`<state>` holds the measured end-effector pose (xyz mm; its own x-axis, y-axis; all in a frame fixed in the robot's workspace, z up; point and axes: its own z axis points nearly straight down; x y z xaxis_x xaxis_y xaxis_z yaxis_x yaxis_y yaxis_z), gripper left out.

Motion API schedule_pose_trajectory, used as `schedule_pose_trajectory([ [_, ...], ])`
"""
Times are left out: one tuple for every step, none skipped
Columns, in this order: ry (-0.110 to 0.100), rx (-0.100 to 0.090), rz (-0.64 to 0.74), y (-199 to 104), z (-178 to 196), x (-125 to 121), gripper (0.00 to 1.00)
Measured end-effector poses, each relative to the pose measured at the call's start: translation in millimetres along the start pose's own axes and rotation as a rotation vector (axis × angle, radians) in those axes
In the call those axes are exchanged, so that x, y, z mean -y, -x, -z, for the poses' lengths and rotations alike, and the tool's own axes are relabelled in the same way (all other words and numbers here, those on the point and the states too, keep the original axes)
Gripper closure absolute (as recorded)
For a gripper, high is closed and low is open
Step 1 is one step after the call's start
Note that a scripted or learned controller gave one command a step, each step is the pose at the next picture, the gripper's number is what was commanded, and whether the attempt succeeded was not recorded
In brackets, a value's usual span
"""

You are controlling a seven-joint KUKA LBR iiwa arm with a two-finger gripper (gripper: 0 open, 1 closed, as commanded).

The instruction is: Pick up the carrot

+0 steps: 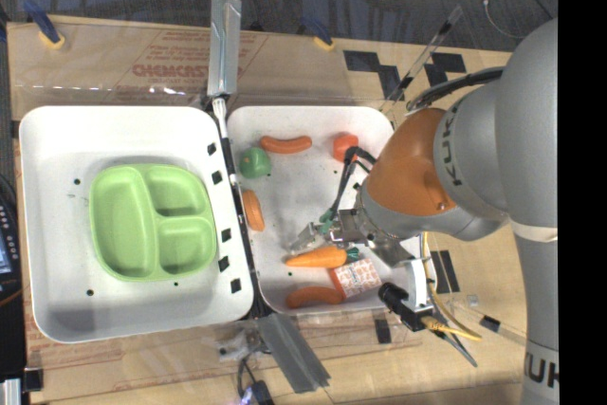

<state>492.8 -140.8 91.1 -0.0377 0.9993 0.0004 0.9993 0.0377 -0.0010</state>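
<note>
Both bins are white: the left bin and the right bin. In the left one lies a pale green tray. At the right bin's 6 o'clock is a bright orange carrot, beside a red-and-white printed packet and a reddish-orange sausage. At 12 o'clock lie another orange-red sausage and a dark green vegetable. The arm is grey with an orange band.
</note>
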Motion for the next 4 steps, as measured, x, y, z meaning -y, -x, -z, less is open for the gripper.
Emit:
schedule_pose_trajectory([
  [0.001,0.001,-0.006,-28,89,14,0.0],
  [-0.001,-0.001,-0.18,0,0,-15,0.0],
  [-0.002,0.001,-0.265,31,55,-17,0.0],
  [0.0,0.0,-0.274,-12,116,-5,0.0],
])
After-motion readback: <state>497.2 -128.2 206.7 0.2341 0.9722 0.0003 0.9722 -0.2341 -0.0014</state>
